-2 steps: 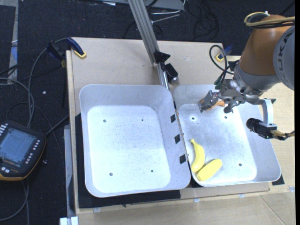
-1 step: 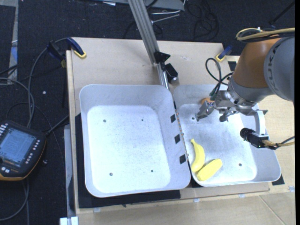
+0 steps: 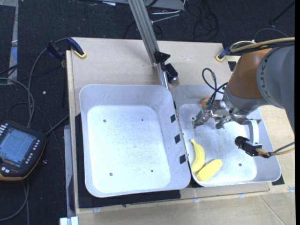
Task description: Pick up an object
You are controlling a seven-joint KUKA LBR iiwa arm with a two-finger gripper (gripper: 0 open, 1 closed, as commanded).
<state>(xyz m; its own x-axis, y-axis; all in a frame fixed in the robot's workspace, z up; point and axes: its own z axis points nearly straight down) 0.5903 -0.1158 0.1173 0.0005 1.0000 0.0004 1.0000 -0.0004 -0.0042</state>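
Note:
In the right bin [image 3: 268,171], a yellow banana [image 3: 198,153] lies near the left wall. A stubby yellow object [image 3: 209,169] touches its lower end. A small orange thing [image 3: 205,101] peeks out at the bin's back, mostly hidden by the wrist. My gripper [image 3: 207,122] hangs over the middle of this bin, above and just right of the banana's upper tip. Its two fingers stand apart, open, and nothing shows between them.
The left bin [image 3: 85,97] shares a raised wall with the right one. A slanted aluminium bar [image 3: 146,29] ends in a black clamp at the bins' back junction. Yellow-blue clamps [image 3: 77,48] hold the board's back corners. A teach pendant [image 3: 16,149] lies on the floor at left.

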